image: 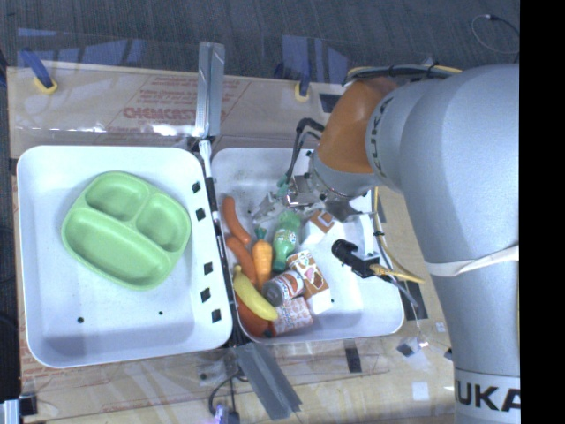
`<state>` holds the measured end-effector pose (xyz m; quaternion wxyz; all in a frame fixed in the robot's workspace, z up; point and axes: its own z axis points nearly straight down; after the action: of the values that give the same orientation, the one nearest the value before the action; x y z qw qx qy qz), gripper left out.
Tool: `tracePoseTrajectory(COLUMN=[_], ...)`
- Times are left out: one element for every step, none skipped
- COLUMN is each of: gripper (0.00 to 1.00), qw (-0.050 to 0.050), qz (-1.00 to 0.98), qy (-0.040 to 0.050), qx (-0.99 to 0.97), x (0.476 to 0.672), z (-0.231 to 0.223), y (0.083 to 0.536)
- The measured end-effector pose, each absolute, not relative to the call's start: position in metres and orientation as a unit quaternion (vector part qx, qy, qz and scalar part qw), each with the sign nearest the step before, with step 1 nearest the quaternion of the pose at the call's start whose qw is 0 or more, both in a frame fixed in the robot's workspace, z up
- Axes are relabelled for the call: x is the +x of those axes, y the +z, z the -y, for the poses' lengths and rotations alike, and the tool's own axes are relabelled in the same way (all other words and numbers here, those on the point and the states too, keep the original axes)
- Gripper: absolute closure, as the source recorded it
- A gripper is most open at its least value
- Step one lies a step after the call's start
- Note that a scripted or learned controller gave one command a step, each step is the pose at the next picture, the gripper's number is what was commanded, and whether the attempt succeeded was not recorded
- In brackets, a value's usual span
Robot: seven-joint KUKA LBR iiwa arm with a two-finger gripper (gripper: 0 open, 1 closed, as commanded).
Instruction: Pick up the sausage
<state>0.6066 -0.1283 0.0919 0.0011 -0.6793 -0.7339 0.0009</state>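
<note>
The sausage (pixel 232 222), long and orange-red, lies along the left wall of the right bin (pixel 381 318), pointing from the far end toward the near end. My gripper (pixel 281 200) hangs low over the far middle of that bin, a little to the right of the sausage's far end and just above a green bottle (pixel 285 238). Nothing can be seen held in it. The grey arm with its orange band (pixel 353 135) covers the bin's far right part.
Packed beside the sausage are a carrot (pixel 262 260), a banana (pixel 252 299), a can (pixel 281 289), a printed carton (pixel 309 275) and a red item (pixel 253 324) at the near wall. The left bin (pixel 44 325) holds a green divided plate (pixel 128 228).
</note>
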Motion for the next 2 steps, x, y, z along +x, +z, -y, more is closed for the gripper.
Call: tracePoseTrajectory(gripper=[0.0, 0.0], qw=[0.001, 0.0], qz=[0.631, 0.69], qy=[0.0004, 0.0003], qx=[-0.776, -0.724], x=[0.657, 0.657], z=[0.096, 0.116], y=[0.092, 0.092])
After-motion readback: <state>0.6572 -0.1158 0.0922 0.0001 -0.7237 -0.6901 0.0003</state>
